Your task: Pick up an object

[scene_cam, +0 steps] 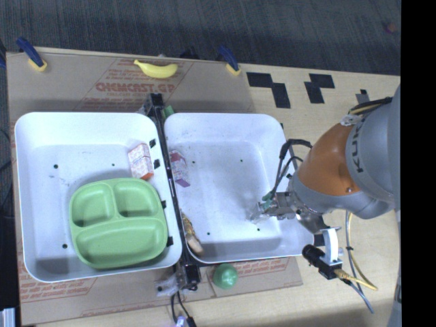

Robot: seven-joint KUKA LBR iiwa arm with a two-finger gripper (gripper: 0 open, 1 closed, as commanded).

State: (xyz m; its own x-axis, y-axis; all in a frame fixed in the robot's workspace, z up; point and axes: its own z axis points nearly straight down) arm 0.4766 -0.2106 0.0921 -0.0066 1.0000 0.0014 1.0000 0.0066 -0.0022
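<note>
My gripper (262,208) is low in the right bin (225,125), near its right wall and front corner; the wrist hides the fingers. A small pink and white packet (178,167) lies against the right bin's left wall. A tan object (190,236) rests in that bin's front left corner. In the left bin (41,155) sit a green divided plate (120,220) and a small orange and white carton (139,160).
A yellow banana (156,67) lies on the cardboard behind the bins. A green ball (225,276) sits on the cardboard in front of the right bin. Black clamps (157,104) hold the bins together at the seam. Blue clips (31,54) pin the cardboard's far edge.
</note>
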